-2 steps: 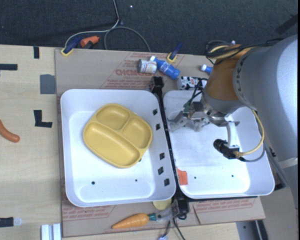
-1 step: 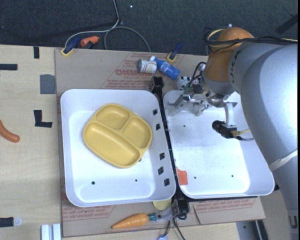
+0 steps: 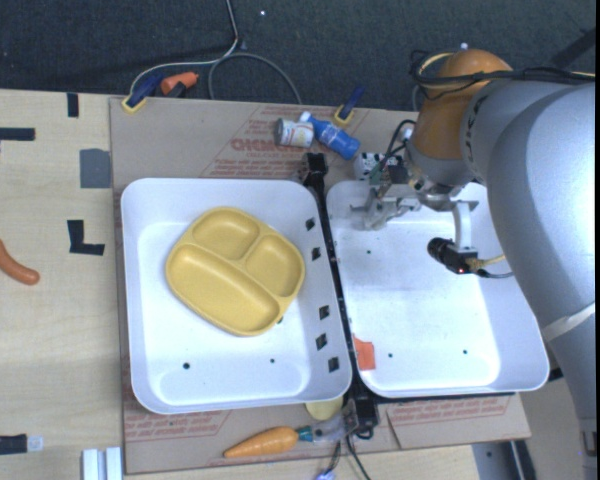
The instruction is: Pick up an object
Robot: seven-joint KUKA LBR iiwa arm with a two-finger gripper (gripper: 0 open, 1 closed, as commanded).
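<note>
The only thing I can see in either bin is the plate (image 3: pixel 235 268), lying flat in the left bin (image 3: pixel 220 378) towards its upper half and turned a little askew; all of it is in plain view. It is dull yellow, smooth like moulded plastic, with rounded corners and three shallow wells parted by raised ridges. The gripper (image 3: pixel 380 206) is well apart from it, over the upper left corner of the right bin (image 3: pixel 430 338), close to the rim. From my feed it is a small pale metal jumble against white plastic, and I cannot tell whether it is wide or narrow, or whether it touches the bin floor. The arm (image 3: pixel 540 188), a broad smooth grey with an orange band, hides the right bin's upper right corner and is cut off at the picture's edge. A small orange scrap (image 3: pixel 364 354) sits at that bin's lower left corner; what it is I cannot make out. Both bins are glossy and shallow and rest on brown cardboard (image 3: pixel 230 143). Beyond them lie a blue and white bottle (image 3: pixel 317 133) on its side, a carrot (image 3: pixel 263 442) below the bins, and a sausage (image 3: pixel 12 261) far left on the pale wooden table (image 3: pixel 40 368).
</note>
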